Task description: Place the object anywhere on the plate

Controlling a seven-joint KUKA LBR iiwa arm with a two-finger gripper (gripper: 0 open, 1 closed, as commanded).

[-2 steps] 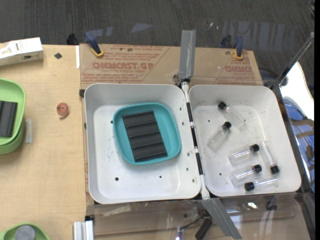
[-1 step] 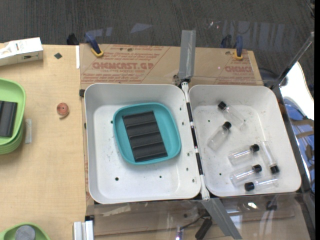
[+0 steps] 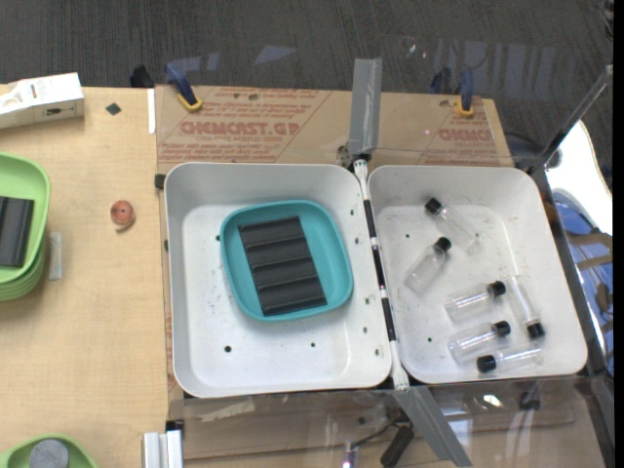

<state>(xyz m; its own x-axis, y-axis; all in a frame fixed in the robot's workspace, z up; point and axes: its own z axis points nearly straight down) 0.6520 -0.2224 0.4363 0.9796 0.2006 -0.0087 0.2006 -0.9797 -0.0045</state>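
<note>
A teal square plate (image 3: 336, 261) lies in the middle of the left white bin (image 3: 195, 300). Several dark grey bars (image 3: 283, 266) lie side by side on the plate. The right white bin (image 3: 551, 252) holds several clear vials with black caps. One vial (image 3: 437, 210) is at the back and one (image 3: 429, 261) near the middle. The others, among them a vial (image 3: 483, 337) near the front, are grouped at the front right.
A green dish (image 3: 24, 188) holding a dark block sits at the left edge of the wooden bench. A small reddish knob (image 3: 121, 214) lies near it, and a white box (image 3: 39, 98) at the back left. Cardboard (image 3: 253, 125) and a grey post (image 3: 366, 105) stand behind the bins.
</note>
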